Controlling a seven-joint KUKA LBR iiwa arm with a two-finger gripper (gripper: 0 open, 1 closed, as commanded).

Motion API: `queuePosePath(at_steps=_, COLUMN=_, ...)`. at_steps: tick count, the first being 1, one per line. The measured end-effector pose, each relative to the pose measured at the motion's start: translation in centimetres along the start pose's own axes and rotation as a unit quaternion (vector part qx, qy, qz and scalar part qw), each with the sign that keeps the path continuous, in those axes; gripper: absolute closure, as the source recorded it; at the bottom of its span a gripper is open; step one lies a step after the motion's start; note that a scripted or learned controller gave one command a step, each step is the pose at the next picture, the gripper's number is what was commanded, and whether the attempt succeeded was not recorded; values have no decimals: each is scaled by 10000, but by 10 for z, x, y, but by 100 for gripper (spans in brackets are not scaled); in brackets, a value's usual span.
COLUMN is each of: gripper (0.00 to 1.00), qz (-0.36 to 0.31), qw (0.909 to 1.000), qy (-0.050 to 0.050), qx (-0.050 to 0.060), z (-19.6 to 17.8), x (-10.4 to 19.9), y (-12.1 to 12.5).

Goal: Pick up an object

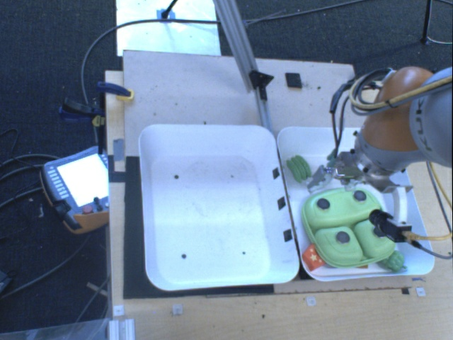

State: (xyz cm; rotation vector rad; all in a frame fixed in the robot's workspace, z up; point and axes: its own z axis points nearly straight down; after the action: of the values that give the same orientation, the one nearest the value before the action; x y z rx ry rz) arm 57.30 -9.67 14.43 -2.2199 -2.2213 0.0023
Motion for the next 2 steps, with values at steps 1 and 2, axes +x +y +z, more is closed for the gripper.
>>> queuePosePath(at_steps=1, gripper=0, qz=-24, qw=9999, qy=-16, qx=-99, z=35, x=-1, y=1)
queuePosePath(at_steps=2, gripper=100, qz=-17, qw=10000, qy=-9, qx=-68, z=29, x=-1, y=-1)
